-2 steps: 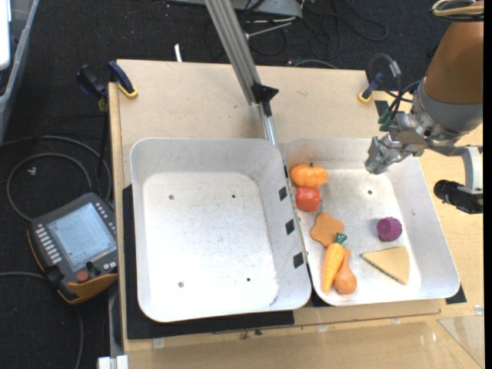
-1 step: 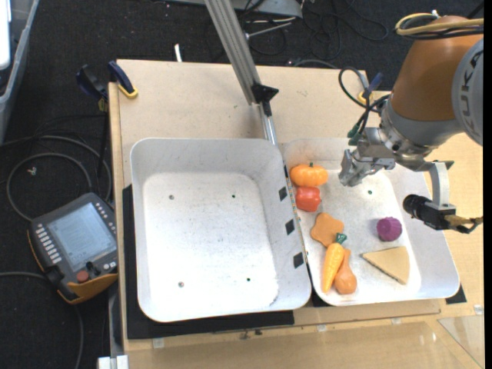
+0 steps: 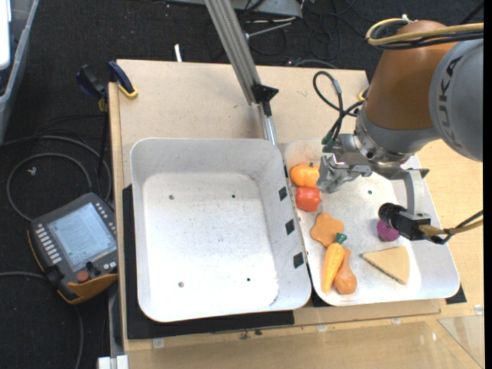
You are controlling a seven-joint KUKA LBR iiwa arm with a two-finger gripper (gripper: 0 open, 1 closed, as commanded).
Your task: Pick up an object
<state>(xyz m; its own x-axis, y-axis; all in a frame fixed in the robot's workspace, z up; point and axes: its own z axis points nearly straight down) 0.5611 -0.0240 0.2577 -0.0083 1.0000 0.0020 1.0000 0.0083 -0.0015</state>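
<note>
The gripper [image 3: 329, 181] is hanging just beside the orange fruit [image 3: 304, 175] in the right bin [image 3: 430, 279], its opening being impossible to judge; it should be centring before closing.

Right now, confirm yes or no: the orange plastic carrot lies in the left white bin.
No. The orange plastic carrot lies in the right white bin, beside the tan wedge-shaped toy.

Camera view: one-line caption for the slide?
KUKA arm's gripper low in the right bin beside an orange piece, with other toy foods nearby.
</note>
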